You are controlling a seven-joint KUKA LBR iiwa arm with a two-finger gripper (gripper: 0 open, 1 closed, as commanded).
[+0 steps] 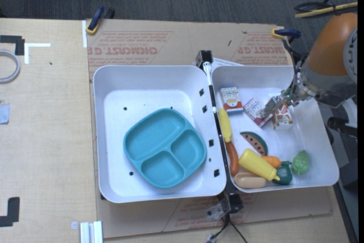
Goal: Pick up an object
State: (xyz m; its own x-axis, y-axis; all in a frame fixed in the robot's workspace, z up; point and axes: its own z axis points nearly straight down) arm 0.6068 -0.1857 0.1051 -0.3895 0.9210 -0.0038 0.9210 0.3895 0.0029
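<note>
Nearest in the right bin (318, 182): bun (249, 181), yellow bottle (259, 164), broccoli (301, 161), carrot (271, 160), sausage (232, 157) and melon slice (254, 141). Left bin (108, 122) holds a blue tray (165, 147). Farther back, the end effector (271, 107) sits low over a red-white packet (282, 117), touching or just above it; grip state cannot be told. Wrapper (251, 107) and carton (230, 98) lie just left.

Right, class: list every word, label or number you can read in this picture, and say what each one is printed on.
"CHEMCAST GP", upside down in red, on the cardboard sheet under the bins.
The same red print at the cardboard's upper right and lower front edge: too faint to read for sure.
Small carton in the right bin: printed label, too small to read.
Crumpled packet below the gripper: print too blurred to read.
</note>
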